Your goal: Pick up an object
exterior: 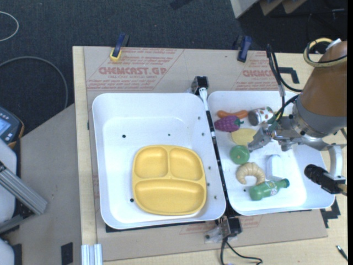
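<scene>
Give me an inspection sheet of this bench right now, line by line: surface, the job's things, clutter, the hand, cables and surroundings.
Surface: brown board bearing a left bin and a right bin, side by side.
Job's things: in the right bin lie a carrot, purple grapes, a yellow piece, a green round piece, a croissant, a green bottle and a white block.
Clutter: yellow divided plate in the left bin.
Hand: hand low over the right bin, beside the yellow piece; grip cannot be told.
Cables: black cable running to the arm; another at the front edge.
Surroundings: dark floor; two clamps on the rear edge.
</scene>
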Tool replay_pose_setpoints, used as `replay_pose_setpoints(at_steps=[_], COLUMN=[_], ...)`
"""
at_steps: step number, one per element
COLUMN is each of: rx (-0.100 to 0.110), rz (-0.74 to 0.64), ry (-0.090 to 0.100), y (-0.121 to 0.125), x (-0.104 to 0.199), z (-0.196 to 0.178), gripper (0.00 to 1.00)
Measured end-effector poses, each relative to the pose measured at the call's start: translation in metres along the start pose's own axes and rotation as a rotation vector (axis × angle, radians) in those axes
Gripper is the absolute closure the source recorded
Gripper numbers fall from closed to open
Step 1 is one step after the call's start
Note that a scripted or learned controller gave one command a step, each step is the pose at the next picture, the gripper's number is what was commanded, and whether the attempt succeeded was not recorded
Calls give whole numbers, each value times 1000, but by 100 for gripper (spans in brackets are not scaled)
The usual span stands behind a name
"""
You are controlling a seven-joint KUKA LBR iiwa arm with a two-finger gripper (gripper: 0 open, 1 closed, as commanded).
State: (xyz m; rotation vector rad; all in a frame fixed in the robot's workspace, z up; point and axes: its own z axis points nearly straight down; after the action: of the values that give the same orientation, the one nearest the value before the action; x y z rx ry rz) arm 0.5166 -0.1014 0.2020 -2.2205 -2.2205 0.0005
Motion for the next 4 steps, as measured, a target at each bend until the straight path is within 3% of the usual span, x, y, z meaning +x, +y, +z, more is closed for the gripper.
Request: replay_pose_setpoints(at_steps=[1, 2, 3, 4], rx=[9, -10, -6, -12], rz=[1, 1, 0, -4], ry=[2, 2, -3, -2], y=[-41, -34, -37, -35], x=[10, -11, -15, 3], z=[60, 112, 72, -23], gripper=[0, 0, 0, 0])
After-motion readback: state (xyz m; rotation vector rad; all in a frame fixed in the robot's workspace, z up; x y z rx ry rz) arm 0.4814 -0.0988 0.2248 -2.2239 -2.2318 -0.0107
